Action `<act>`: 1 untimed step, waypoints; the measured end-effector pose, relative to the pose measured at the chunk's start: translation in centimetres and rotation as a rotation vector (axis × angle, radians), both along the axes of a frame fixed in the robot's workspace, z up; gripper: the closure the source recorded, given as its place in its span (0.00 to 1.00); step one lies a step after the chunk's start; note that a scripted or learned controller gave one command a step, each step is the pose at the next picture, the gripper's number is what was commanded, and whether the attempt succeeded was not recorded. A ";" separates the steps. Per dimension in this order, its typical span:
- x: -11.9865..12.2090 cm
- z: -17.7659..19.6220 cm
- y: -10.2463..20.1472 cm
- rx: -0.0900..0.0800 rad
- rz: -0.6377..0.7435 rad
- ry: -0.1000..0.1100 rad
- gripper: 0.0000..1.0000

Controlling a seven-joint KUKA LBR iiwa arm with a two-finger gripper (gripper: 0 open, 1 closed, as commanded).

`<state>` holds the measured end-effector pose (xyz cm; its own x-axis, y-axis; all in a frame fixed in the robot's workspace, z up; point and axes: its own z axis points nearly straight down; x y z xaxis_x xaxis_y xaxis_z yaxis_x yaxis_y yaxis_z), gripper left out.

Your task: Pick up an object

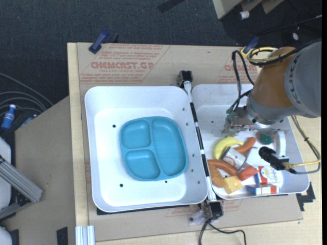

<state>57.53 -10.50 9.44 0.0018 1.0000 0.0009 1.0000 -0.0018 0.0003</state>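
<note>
Closest to the lens, at the front of the right bin (214, 98): a yellow wedge-shaped block (231, 185), and just right of it a red, white and blue carton (266, 178) lying flat. Behind these, an orange sausage-like piece (219, 166) along the bin's left wall, a small red piece (247, 173) touching the carton, and a white and red packet (236, 160) in the middle of the heap. Farther back, a curved yellow banana (225, 147), with a slim orange-red piece (247, 145) against its right end. Off to the right, a small teal item (265, 136), too small to name. All packed close together in the front half of that bin. Over the bin just behind the banana, the gripper (234, 125), pointed downward, carried by the grey arm (306, 80) with its orange band, reaching in from the right. Impossible to tell how far open; nothing seen in its hold. In the left bin (102, 116), well apart from the heap, a blue divided plate (153, 148) with three compartments, lying flat in the middle. Under both bins, a pale worktop (138, 68) with red print.
</note>
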 end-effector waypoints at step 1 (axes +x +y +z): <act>0.0 0.0 0.0 0.000 0.000 0.000 0.00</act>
<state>57.52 -10.50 9.43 0.0017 1.0000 0.0009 1.0000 -0.0017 0.0001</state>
